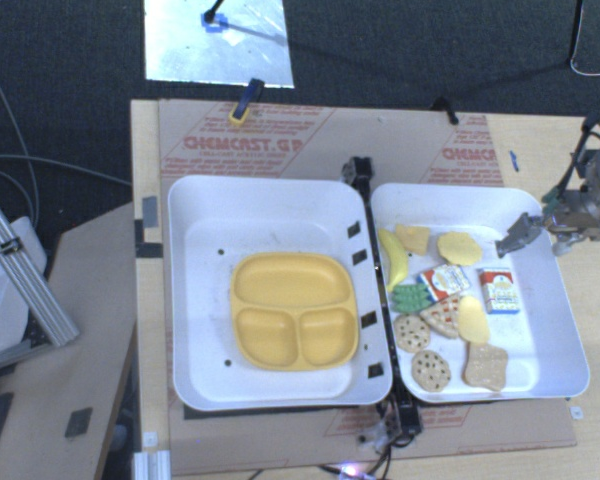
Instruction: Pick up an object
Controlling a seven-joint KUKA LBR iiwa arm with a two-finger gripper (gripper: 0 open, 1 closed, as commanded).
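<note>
Nearest the lens, along the front edge of the right bin (565, 313), lie two cookies: a chocolate-chip one (431, 370) and a pale toast-shaped one (486, 366). Behind them the toy food crowds together: a round cracker (412, 332), a pizza slice (442, 318), a green piece (410, 296), a banana (394, 257), yellow chips (460, 248) and two small cartons, one red (498, 291).

My fingers (525, 233) hang at the bin's far right corner, above the white floor, apart from every piece; I cannot tell whether they are open or closed (too blurred).

The risk, as I judge it: the pieces are flat and touching, so I could close on two at once, or skid off a thin cookie and grab nothing. Coming down so near the wall, I might clip the rim.

The yellow plate (294, 308) sits in the left bin (195, 288). The board on the desk (580, 418) reads "CHEMCAST GP" in red; the carton print is too small to read.
</note>
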